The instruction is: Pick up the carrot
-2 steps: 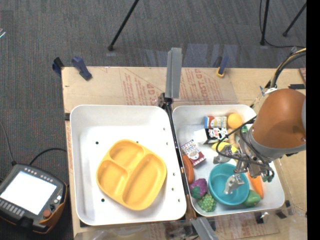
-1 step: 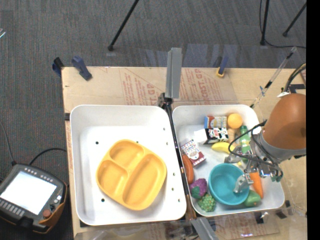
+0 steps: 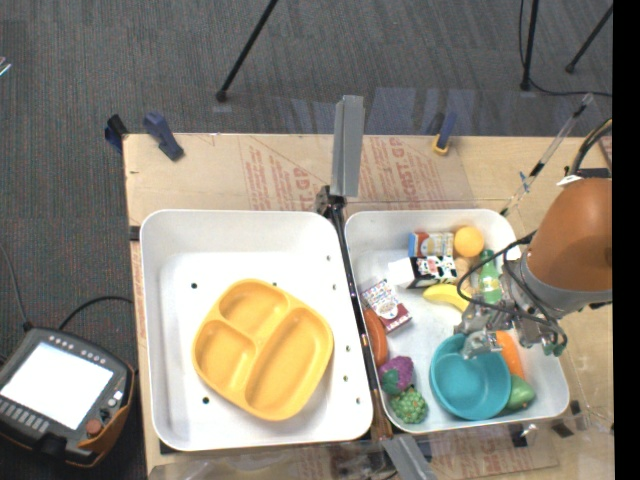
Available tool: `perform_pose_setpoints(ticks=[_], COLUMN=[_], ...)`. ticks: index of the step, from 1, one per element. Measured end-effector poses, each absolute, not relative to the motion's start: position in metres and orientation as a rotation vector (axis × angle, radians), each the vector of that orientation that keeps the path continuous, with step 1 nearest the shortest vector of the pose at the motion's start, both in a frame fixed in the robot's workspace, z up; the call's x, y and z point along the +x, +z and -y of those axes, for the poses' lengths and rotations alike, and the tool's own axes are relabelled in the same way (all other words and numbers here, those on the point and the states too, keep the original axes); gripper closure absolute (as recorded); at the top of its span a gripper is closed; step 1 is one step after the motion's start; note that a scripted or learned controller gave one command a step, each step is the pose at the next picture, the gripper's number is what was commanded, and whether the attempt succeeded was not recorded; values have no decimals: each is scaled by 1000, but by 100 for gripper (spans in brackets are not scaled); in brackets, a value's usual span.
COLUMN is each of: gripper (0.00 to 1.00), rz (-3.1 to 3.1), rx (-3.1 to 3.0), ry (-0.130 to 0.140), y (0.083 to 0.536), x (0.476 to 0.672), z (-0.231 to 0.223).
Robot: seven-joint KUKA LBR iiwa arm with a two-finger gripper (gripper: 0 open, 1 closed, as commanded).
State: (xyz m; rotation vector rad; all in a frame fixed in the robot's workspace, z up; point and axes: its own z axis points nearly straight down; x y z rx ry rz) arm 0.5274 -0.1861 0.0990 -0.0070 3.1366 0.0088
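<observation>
Grey carpet surrounds your plywood bench. On the left, the left bin (image 3: 165, 268) carries a yellow divided plate (image 3: 262, 347). Moving right, the right bin (image 3: 385, 230) is crowded with toy food and a teal bowl (image 3: 468, 386). The carrot (image 3: 511, 354) lies just right of that bowl, at the gripper (image 3: 492, 340). You cannot tell whether it has closed on anything, so the lift looks undone.
</observation>
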Motion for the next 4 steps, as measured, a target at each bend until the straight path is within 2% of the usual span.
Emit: perform_pose_setpoints(ticks=[1,2,3,4], gripper=[100,100,100,100], rz=[-3121,-3119,-3065,-3004], rx=[-302,-315,-705,-893], ry=[0,-4,11,-3], y=[262,365,299,420], x=[525,518,505,510], z=[155,215,211,212])
